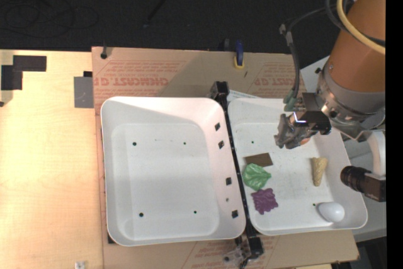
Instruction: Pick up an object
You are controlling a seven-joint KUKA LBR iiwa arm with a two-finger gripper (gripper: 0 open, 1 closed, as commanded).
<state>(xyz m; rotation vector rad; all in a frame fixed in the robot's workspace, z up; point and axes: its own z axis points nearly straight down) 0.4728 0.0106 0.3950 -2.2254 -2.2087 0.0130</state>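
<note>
The right bin [352, 223] holds a brown flat block [258, 160], a green crumpled piece [256, 176], a purple lump [265, 200], a tan cone-shaped piece [318, 170] and a white rounded object [331, 211]. My gripper [288, 137] hangs over the upper middle of this bin, up and to the right of the brown block. No object shows between its tips.
The left bin [110, 154] sits beside the right one, with a black clip strip [228, 154] along the shared edge. Cardboard [164, 72] lies under both bins. A dark cylinder [362, 181] juts in at the right bin's right rim.
</note>
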